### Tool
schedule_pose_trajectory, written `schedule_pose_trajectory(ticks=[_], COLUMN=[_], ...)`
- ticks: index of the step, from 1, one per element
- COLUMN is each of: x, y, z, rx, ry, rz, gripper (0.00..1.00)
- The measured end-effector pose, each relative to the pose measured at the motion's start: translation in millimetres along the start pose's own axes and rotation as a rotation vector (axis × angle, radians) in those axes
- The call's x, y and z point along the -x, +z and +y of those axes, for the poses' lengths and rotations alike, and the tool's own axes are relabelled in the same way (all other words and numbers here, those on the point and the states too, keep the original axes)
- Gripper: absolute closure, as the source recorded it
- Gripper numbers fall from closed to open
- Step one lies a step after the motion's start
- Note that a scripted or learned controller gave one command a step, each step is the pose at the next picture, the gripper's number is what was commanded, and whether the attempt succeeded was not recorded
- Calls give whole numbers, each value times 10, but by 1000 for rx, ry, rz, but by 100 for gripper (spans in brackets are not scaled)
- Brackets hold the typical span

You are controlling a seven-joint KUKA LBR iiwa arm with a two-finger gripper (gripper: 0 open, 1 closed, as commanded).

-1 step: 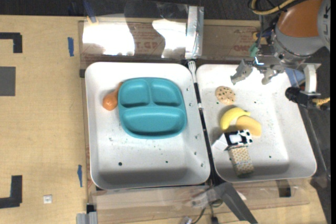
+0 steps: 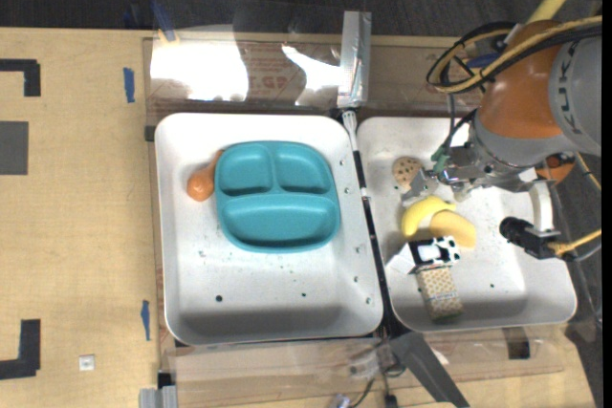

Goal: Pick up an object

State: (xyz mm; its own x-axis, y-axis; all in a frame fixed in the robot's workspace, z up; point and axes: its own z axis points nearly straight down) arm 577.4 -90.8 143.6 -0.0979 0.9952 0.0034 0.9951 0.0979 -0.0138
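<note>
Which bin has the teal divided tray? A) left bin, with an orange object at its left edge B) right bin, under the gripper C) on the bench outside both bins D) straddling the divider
A: the teal tray lies flat in the left bin, and an orange object peeks out at its left edge.
</note>
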Motion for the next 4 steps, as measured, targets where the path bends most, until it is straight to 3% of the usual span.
schedule_pose_trajectory(ticks=[1, 2, 3, 4], x=[52, 436, 301, 401], y=[530, 398, 569, 570], z=[-306, -243, 297, 518], rx=[26, 10, 18, 17], ry=[60, 43, 62, 46], rz=[-4, -3, -5, -4], gripper=[0, 0, 0, 0])
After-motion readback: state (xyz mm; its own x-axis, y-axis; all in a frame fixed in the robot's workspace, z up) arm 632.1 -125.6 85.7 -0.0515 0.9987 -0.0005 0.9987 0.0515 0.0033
